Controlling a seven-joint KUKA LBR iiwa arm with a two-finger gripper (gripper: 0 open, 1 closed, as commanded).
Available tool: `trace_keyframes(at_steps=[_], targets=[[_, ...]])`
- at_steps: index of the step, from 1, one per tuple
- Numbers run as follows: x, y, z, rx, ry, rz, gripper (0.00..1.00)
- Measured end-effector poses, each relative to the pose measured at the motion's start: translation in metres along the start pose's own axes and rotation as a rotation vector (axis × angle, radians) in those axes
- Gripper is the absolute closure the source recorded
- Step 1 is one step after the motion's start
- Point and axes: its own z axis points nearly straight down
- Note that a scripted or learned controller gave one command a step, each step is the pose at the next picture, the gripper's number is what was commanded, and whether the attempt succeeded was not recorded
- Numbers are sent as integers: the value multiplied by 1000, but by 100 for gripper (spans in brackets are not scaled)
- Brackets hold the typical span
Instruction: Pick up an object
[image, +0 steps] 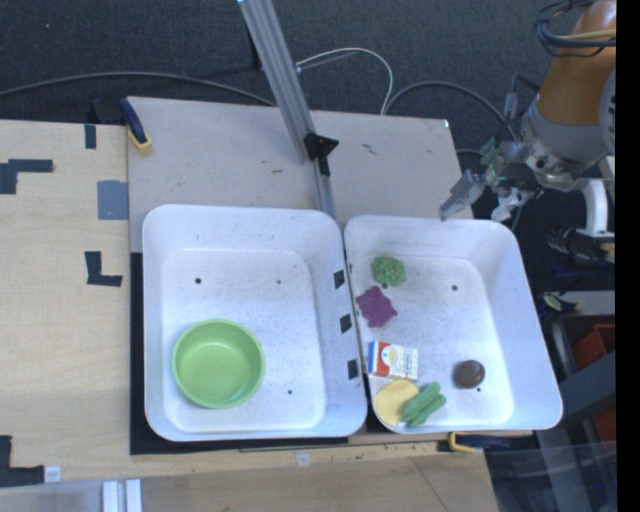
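The light is even and fairly bright, falling from overhead, so the two white bins (250, 225) show almost no glare and only faint grey shading along their inner walls. The green bowl (218, 363), far from the gripper (485, 192), casts a thin soft shadow. The gripper itself looks slightly blurred. The floor behind it is dim. The whole picture is soft and a little grainy.

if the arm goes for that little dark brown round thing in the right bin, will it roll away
Probably. The dark brown ball looks round, so a nudge could send it rolling across the right bin. It sits apart from the other items, so nothing would block it. It looks small and likely light.
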Motion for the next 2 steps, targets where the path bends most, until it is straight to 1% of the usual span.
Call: trace_keyframes(at_steps=[1, 2], targets=[[0, 0, 0, 0, 0, 0, 0], [-2, 4, 45, 4, 0, 1, 0]])
